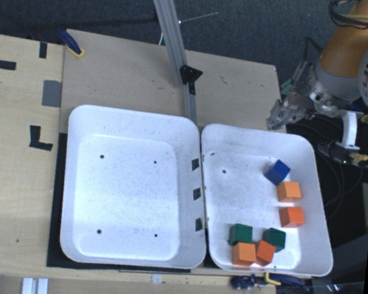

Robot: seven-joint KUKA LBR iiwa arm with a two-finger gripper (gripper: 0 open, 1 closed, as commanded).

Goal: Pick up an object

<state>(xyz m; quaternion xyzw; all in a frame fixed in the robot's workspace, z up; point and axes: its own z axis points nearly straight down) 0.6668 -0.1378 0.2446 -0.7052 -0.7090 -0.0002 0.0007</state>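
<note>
I see the gripper (279, 119) hovering past the far edge of the right bin (251, 144), over the bench rather than over the bin floor. The arm (355, 51) comes in from the upper right, grey with its orange band showing above the wrist. The gripper is small and blurred at this slant; I cannot tell how the tool stands, and nothing is visibly held.

Right bin contents, seven blocks, all toward its right and near sides:
- blue cube (277, 172) farthest back, near the right wall, tilted on the diagonal.
- orange cube (289, 191) just beside it on the near side, close enough that I cannot tell whether they touch.
- second orange cube (291, 216) nearer again, a small gap from the first.
- dark green block (240, 233) at the near end, with an orange block (244, 253) touching its near side.
- another orange block (265, 251) pressed against that one's right, and a second green block (274, 238) just behind it.

The left bin (75, 163) sits flush beside the right one, their rims meeting at the middle. A metal post (174, 35) runs diagonally from the far side to the bins' shared corner. The wooden bench (113, 74) carries black tape marks (37, 137) on the left.

All candidate objects lie well apart from the gripper.
</note>
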